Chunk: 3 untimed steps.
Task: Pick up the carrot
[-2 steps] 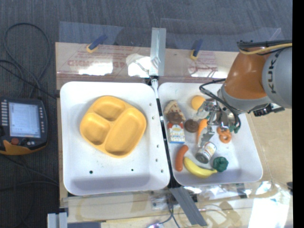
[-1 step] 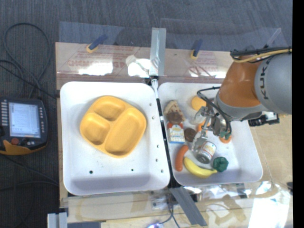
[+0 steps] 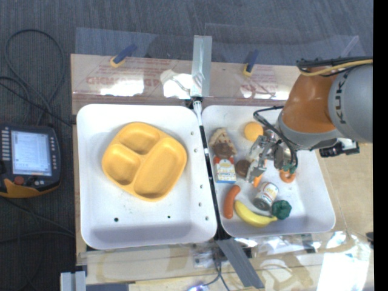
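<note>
The metal two-finger gripper (image 3: 262, 156), its opening impossible to judge, hangs in the right white bin (image 3: 315, 214) beside the small orange carrot (image 3: 287, 174)

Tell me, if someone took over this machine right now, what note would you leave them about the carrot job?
The gripper is low over the middle of the right bin, among the toy foods, with no carrot seen in it.
The carrot, as I take the long orange piece to be, lies flat near that bin's left wall, beside the banana and apart from the gripper.
Done: nothing yet; it is not lifted.
Left: move over it, grasp, lift.
</note>
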Each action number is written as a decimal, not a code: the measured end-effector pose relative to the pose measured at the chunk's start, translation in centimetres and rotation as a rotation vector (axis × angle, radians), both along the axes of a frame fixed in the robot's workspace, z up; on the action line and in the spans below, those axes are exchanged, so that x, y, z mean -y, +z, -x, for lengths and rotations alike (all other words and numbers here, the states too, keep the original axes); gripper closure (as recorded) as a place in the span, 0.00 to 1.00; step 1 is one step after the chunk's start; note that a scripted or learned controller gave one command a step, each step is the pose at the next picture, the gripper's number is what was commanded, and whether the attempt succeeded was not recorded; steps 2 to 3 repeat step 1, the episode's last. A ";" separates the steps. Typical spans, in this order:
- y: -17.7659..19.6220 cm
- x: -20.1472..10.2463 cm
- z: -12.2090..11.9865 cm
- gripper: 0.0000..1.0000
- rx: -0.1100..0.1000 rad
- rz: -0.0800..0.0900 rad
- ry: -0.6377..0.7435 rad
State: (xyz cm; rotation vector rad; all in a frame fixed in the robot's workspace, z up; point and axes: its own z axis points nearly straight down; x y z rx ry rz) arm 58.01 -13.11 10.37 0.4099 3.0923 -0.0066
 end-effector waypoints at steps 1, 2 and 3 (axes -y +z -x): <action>4.9 -1.2 1.3 1.00 -0.016 -0.012 -0.629; 4.9 -1.2 1.3 1.00 -0.016 -0.012 -0.629; 4.9 -1.2 1.3 1.00 -0.016 -0.012 -0.629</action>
